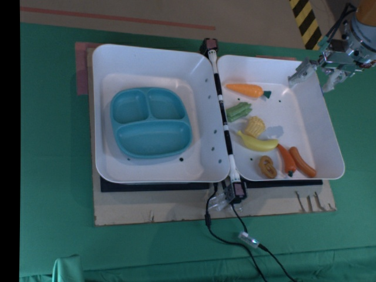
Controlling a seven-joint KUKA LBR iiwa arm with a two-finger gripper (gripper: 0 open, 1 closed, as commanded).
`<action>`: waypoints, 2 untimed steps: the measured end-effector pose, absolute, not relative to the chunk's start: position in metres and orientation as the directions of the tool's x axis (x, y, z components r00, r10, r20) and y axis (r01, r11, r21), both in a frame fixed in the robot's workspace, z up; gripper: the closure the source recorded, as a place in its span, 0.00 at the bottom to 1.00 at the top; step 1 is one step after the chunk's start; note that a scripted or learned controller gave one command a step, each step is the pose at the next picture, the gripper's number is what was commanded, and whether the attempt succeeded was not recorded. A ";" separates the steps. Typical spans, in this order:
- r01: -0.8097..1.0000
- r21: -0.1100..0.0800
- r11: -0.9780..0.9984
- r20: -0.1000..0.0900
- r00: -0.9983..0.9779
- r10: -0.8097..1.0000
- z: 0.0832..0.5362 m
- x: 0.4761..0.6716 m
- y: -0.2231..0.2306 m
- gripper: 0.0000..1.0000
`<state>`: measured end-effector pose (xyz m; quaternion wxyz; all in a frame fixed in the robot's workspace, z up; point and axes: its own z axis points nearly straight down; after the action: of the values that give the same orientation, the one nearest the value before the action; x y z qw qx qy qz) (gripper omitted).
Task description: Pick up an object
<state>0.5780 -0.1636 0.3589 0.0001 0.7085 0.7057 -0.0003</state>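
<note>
Toys fill the right bin [329,128], and from the overhead camera we see the carrot [245,90] nearest its far side, its long axis running almost straight left to right, the orange tip toward the divider [223,116] between the bins and the dark green stub toward the arm. Just nearer to us lies a green pod [238,111], tilted, then a yellow corn piece [254,125] touching a banana [258,143] that curves along the bin floor. Near the front right corner we find two orange sausages [296,160] side by side, angled toward that corner, and a small brown pretzel [267,167] beside them. The left bin [147,57] holds a blue divided plate [151,122]. We see the gripper [314,75] hanging over the right bin's far right corner, well apart from the carrot, its two fingers spread wide with nothing between them. Nothing lies between the gripper and the carrot.
</note>
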 end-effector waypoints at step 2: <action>1.000 0.013 -0.004 -0.004 0.004 1.000 0.195 0.585 -0.100 0.00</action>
<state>0.5852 -0.1000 0.1946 0.0060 0.7086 0.7055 0.0032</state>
